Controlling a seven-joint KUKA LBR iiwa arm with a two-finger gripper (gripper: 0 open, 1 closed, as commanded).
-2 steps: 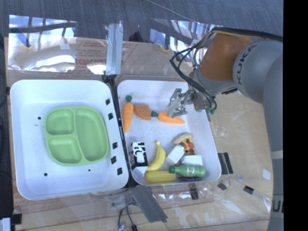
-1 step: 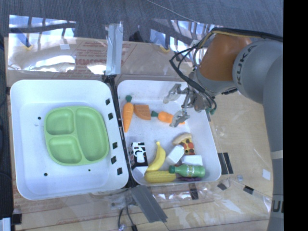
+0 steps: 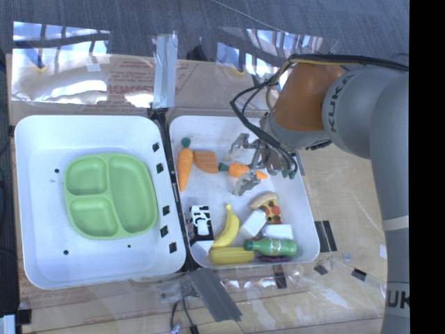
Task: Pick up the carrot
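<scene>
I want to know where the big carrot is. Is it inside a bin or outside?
Inside. The big carrot lies flat in the right bin, by its left wall, next to the orange slice.

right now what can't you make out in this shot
- Gripper: in the camera view, cables and the wrist crowd it, so whether its fingers grip the small carrot beneath cannot be told.
- Dark item under the green bottle: mostly covered, so not identifiable.
- Black and white item: too small to identify.
- Arm: cut off by the right edge.
- Large carrot beside the left wall of the right bin: contact with the wall unclear.
</scene>
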